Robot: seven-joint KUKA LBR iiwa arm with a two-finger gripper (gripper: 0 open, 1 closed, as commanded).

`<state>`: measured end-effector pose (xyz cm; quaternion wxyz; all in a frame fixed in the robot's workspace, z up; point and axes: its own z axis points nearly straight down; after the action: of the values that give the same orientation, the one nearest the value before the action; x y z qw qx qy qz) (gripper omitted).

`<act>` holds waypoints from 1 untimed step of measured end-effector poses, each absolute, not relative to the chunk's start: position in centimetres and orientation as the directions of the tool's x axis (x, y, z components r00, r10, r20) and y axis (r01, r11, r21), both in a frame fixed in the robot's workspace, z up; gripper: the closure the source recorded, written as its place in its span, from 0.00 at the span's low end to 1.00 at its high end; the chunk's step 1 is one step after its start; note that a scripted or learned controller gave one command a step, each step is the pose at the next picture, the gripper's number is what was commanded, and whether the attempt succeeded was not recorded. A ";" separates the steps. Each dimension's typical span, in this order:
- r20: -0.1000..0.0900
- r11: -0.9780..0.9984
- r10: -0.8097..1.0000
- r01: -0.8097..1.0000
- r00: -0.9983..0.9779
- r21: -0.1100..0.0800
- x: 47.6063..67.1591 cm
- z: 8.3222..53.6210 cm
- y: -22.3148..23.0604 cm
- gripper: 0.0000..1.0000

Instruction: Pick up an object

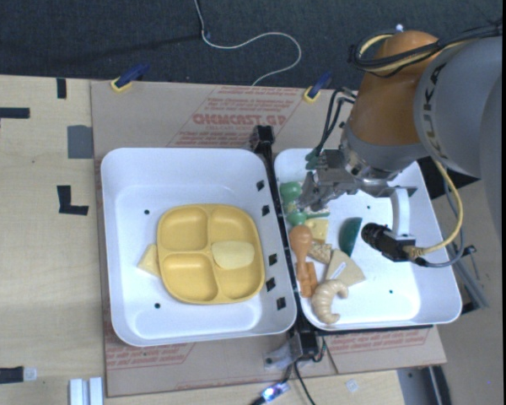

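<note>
The desk (34, 226), pale wood marked with black shapes, was covered in its middle by a brown cardboard sheet (228, 116) printed in red. Two shallow white bins were set side by side on the sheet: the left bin (122, 226) and the right bin (430, 294), touching along a black-clipped seam.

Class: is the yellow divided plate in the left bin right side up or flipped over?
Right side up: the plate's compartments face upward, one holding a pale slice.

Toys (320, 264) crowd right bin's (422, 298) left wall, right half open (floor bare)
</note>
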<state>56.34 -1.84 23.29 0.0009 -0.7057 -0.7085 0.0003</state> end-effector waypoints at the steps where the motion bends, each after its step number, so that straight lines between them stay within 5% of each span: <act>1: 0.000 0.003 1.000 1.000 -0.003 -0.002 56.9 23.3 -2.0 1.00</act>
<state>56.87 -1.99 23.31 0.0008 -0.7062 -0.7080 0.0005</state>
